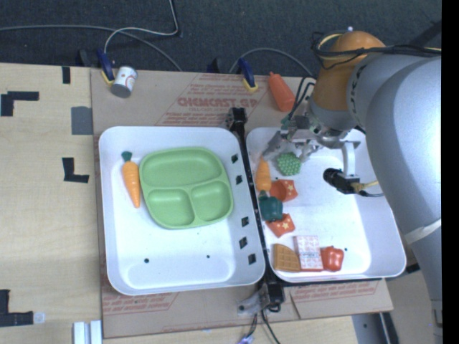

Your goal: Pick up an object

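The gripper (290, 147) is positioned over the far left part of the right bin (373, 224), pointing down; whether it is released or clenched cannot be determined from this angle, and no item is seen to be grasped. The green ball (288, 165), the item nearest the gripper, lies on the bin floor directly at the gripper's near side, touching it or just short of it; contact cannot be confirmed. An orange piece (263, 176) lies left of the ball against the bin's left wall. A red piece (285, 190) lies just in front of the ball. A teal item (270, 208) sits in front of the red piece, and a second red piece (281, 225) lies touching or just beside the teal item on its near side. Along the bin's near wall, from left to right, lie a waffle (285, 258), a pink box (308, 252) and a red pepper (331, 258), all close together. The left bin (118, 249) contains a green plate (188, 187) with three compartments and a carrot (131, 180) lying just beside the plate's left edge. Both bins rest on a cardboard sheet (201, 106). Behind the right bin, on the cardboard, lies an orange cone (280, 92). A small can (124, 80) lies at the sheet's far left corner.
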You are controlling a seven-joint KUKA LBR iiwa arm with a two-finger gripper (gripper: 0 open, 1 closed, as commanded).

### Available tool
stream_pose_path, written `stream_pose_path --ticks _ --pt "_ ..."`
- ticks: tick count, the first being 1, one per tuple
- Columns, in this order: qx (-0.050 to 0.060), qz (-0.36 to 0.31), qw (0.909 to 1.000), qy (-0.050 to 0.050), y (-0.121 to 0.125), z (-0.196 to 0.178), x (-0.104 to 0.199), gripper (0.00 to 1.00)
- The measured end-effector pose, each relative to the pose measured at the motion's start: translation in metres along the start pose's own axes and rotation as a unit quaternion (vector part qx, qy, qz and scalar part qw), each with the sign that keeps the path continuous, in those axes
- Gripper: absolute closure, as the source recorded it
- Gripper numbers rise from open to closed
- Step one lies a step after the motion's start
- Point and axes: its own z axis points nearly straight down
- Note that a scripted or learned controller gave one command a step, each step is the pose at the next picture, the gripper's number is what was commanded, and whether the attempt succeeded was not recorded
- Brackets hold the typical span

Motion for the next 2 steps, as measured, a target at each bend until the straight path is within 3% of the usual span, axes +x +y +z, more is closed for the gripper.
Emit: stream_pose_path --ticks 1,2 --pt "-0.001 0.0 1.0 0.0 0.0006 0.0226 -0.013 0.0" --pt "0.0 -0.001 1.0 -0.001 0.0006 0.0129 -0.0127 1.0"
